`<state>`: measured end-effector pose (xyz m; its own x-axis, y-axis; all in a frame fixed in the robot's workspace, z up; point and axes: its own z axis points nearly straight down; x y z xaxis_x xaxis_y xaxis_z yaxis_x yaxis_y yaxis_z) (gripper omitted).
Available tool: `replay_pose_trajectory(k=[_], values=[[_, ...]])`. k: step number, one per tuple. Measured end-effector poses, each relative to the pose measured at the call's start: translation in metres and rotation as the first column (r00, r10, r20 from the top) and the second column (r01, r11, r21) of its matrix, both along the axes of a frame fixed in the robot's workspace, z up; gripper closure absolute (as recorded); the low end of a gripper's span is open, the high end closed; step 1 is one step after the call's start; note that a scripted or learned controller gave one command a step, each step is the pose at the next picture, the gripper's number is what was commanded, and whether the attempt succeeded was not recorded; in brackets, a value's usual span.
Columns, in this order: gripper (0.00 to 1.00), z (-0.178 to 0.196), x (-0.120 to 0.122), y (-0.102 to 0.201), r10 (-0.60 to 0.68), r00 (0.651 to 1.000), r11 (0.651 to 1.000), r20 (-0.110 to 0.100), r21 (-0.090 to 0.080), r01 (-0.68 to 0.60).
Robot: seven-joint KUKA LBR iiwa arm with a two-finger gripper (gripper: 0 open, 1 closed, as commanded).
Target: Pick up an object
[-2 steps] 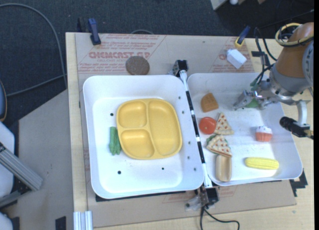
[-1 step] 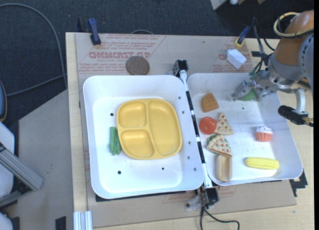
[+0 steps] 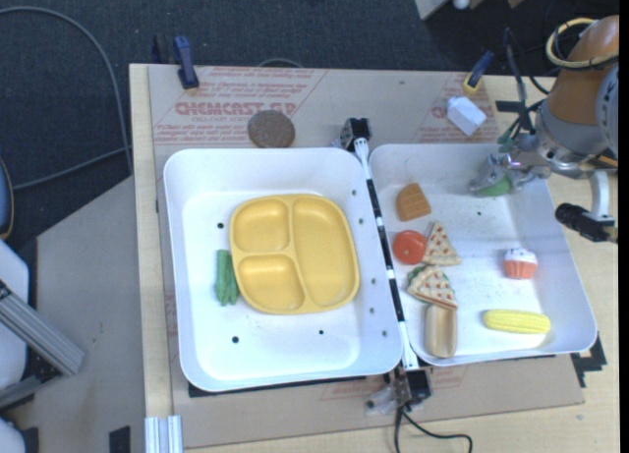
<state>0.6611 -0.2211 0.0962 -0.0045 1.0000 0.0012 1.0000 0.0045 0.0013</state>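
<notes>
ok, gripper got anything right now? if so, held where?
Cannot be told. The gripper sits at the right bin's far edge with something green at its tip, but a grasp isn't visible.

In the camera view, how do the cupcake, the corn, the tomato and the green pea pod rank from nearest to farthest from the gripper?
1. Cupcake, right bin, below the gripper.
2. Tomato, right bin, near the divider; only slightly farther than the cupcake.
3. Corn, right bin's front edge.
4. Green pea pod, left bin, beside the yellow plate.
</notes>
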Motion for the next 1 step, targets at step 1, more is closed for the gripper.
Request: replay_pose_trajectory(k=[1], values=[[1.00, 0.0163, 0.0058, 0.0722, -0.003, 1.000, 1.000, -0.002, 0.000, 0.003]])
